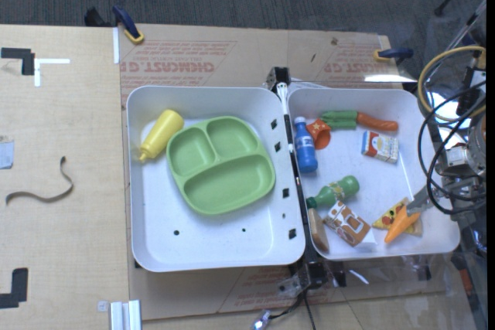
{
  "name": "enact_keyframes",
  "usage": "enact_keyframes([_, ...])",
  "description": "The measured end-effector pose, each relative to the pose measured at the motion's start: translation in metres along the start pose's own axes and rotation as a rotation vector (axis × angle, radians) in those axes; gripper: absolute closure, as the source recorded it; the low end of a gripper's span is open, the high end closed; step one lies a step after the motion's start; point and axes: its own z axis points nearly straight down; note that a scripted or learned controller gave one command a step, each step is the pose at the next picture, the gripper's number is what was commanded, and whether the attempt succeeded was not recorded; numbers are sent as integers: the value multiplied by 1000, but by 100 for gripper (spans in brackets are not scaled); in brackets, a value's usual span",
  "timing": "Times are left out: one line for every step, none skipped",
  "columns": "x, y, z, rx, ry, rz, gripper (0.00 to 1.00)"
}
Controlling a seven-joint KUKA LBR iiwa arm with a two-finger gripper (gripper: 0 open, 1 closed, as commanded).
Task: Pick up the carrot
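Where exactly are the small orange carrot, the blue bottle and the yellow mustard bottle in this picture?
small orange carrot (397,226): camera view, middle of its orange body, right bin's near right corner.
blue bottle (305,151): camera view, middle of its body, right bin's left wall.
yellow mustard bottle (160,132): camera view, middle of its body, left bin.

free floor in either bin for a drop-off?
Left bin: bare strip along the near wall, below the green plate. Right bin: open middle patch between the juice carton and the carrot. Crowded: its near edge and divider side by the blue bottle.
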Motion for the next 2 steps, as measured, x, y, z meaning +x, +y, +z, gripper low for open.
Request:
enact_keyframes([-49,-17,86,4,0,214,0])
enact_keyframes([-52,-19,74,9,-3,212,100])
